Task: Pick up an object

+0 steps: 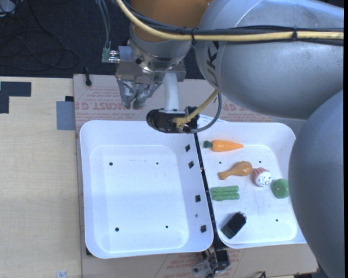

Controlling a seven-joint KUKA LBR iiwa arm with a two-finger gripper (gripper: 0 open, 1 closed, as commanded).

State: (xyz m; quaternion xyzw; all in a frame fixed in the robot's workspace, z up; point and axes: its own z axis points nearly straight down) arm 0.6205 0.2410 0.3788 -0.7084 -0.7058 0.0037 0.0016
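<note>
My gripper (137,99) hangs high above the back edge of the left bin (93,155), its fingers close together with nothing seen between them. In the right bin (281,135) lie an orange carrot (226,146), a tan chicken drumstick (236,169), a green pea pod (224,193), a small red and white ball (261,178), a green round piece (280,188) and a black rectangular block (234,224). All of these rest well to the right of the gripper.
The grey arm fills the upper right and hangs over the right bin's right side. A black ring-shaped fitting with cable (165,120) sits at the back where the two bins meet. Cardboard (98,106) lies under the bins.
</note>
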